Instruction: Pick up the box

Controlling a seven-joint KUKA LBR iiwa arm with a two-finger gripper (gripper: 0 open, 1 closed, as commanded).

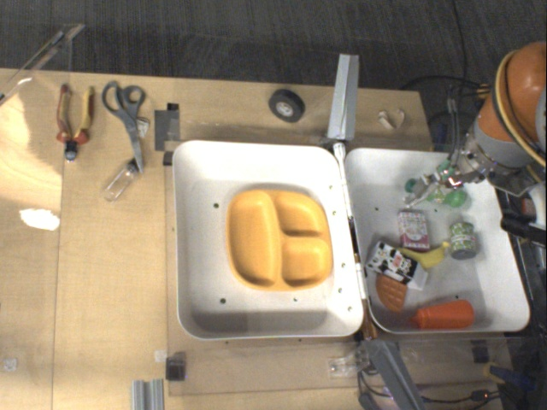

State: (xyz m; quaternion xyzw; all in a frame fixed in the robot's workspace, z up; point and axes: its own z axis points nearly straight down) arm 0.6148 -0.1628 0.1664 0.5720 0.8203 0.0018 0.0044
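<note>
A small pink and white box [413, 227] lies in the middle of the right bin [513, 289]. A black and white patterned box [394, 262] lies below and to the left of it, near the bin's left wall. My gripper [454, 174] hangs over the bin's upper right part, below the grey and orange arm [518, 92]. It sits next to a green toy [438, 188], above and to the right of the pink box and apart from it.
The right bin also holds a banana [430, 255], a green can [462, 240], an orange carrot-like piece [444, 315] and a reddish item [391, 295]. A yellow divided tray [279, 236] lies in the left bin [198, 229]. Scissors [128, 118], pliers [72, 120] and a tape roll [287, 105] lie on the bench.
</note>
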